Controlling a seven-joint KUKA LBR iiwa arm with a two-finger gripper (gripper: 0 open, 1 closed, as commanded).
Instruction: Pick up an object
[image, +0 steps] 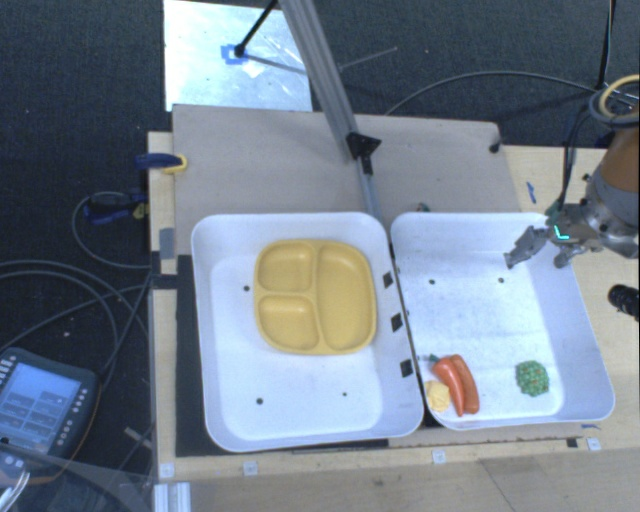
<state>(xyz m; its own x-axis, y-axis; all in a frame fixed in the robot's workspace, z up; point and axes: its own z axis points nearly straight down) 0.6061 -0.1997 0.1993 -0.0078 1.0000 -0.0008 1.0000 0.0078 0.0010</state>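
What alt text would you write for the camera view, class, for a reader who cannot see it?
A robot gripper, fingers open, hovers over the right white bin's far right corner, holding nothing. That bin holds an orange hot dog, a yellow piece and a green ball; the left bin holds a yellow divided plate.

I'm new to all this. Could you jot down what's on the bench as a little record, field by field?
Left bin: shallow white bin holding a yellow plastic plate with three compartments
Right bin: shallow white bin holding three small items near its front edge
Items: orange-red sausage-shaped toy; pale yellow piece touching its left side; green knobbly ball, apart to the right
Gripper: two-finger gripper above the right bin's far right corner, fingers apart, holding nothing
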